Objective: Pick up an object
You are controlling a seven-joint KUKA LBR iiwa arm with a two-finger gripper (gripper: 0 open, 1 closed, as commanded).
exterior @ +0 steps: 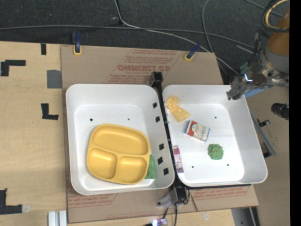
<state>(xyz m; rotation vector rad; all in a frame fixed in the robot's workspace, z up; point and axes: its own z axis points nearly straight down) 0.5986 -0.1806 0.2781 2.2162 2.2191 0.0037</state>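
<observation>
The right bin (249, 140) has four small things in it, and any of them could be picked. A pale yellow piece (176, 109) lies near the top left corner. Just below it sits a little red and white carton (197, 130). A green bumpy ball (215, 151) lies lower down, a bit apart from the carton. A thin pink packet (177, 157) rests against the left wall.

The left bin (77, 126) holds a big yellow tray (118, 153) with three sections (something green (151, 167) peeks out at its right edge).

The gripper (236, 90) hangs over the top right corner of the right bin, above the rim, with nothing in it. I cannot tell how wide it is.
</observation>
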